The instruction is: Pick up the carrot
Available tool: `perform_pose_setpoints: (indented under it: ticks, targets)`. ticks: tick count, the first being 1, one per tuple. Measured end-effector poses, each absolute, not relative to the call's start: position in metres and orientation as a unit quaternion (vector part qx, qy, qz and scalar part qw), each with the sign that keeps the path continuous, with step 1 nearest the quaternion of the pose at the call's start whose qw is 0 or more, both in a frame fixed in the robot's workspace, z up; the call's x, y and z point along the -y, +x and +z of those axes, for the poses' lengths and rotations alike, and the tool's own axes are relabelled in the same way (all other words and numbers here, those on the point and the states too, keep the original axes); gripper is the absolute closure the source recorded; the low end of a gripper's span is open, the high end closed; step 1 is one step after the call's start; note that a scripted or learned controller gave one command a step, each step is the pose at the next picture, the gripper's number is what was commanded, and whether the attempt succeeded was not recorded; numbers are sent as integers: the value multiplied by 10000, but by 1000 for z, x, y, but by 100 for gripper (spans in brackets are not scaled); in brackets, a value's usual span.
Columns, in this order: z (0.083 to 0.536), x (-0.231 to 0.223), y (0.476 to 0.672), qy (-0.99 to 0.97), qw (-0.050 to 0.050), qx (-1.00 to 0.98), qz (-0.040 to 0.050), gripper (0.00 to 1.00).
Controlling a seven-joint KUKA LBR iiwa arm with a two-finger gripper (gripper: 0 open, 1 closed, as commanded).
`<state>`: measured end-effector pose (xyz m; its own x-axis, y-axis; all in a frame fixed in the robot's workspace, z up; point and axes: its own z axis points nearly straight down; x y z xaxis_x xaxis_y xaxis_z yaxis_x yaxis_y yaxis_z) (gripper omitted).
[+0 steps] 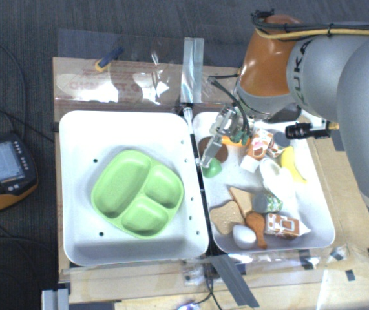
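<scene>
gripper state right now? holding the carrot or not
gripper: over the far left corner of the right bin, low among the items; cannot be told whether it is open, closed or holding anything.

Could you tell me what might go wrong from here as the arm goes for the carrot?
1. The end effector sits low in the crowded right bin, where a small orange piece lies right beside it; if that is the carrot, neighbouring packets could get pinched or pushed instead.
2. It is close to the wall between the bins, so a sideways move might strike that rim.
3. The green item just below could be nudged or grabbed by mistake.
</scene>
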<state>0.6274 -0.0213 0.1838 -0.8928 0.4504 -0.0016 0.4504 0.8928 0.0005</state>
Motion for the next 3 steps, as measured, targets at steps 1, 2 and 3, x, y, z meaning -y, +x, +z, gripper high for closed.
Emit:
perform_pose_setpoints:
  ticks: [1,2,3]
  targets:
    - [184,40,549,2795,0,-9602,-12,0]
    - [184,11,618,1960,11,-9806,-7,0]
    - [184,59,539,1842,1,-9829,-10,0]
